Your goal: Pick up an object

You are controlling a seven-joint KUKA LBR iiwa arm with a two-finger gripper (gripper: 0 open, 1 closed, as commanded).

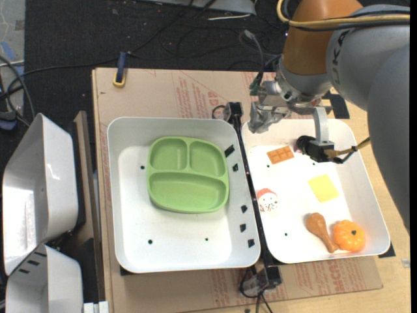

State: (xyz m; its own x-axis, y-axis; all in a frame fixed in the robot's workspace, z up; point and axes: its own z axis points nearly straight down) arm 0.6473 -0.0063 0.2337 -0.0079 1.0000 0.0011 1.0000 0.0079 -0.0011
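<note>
The gripper [262,117] hangs over the far left corner of the right bin [371,194], and it seems to carry nothing; whether it is released or clenched cannot be told, because it looks small and dark from up here. The things to pick all lie on the floor of that bin: an orange waffle [281,154] just beside the gripper, a yellow square [324,188], a small white toy [267,201], a drumstick [320,229] and a little pumpkin [350,235] (those two are touching). So the job has hardly begun; the arm must go down, grab one thing and lift it; the left bin [130,240] has a green plate [188,175].
</note>
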